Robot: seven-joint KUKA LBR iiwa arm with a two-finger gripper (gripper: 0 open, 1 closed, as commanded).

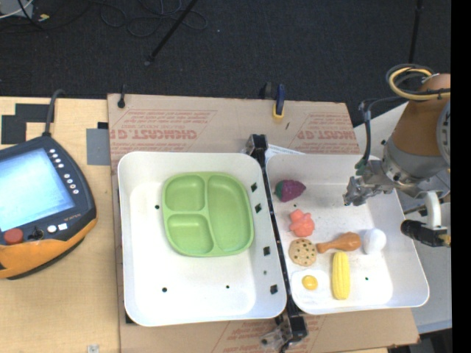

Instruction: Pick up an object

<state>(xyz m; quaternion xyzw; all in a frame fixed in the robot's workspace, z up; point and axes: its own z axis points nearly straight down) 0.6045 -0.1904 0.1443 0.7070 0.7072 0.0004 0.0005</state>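
There are two white bins [140,271]. The left one has one green plate [207,215]. The right bin has one plum [290,190], one pink toy [301,222], one cookie [302,252], one drumstick [340,242], one corn [340,274], one egg [310,282].

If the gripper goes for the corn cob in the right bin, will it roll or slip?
The corn cob looks rounded and elongated, so a sideways push would probably roll it. Its glossy toy surface may slip unless it is pinched across its width. The fried egg lies close beside it and might get nudged.

A dark carpeted floor [221,43] strewn with black cables [140,9] lies beyond the cardboard-covered bench [191,123].
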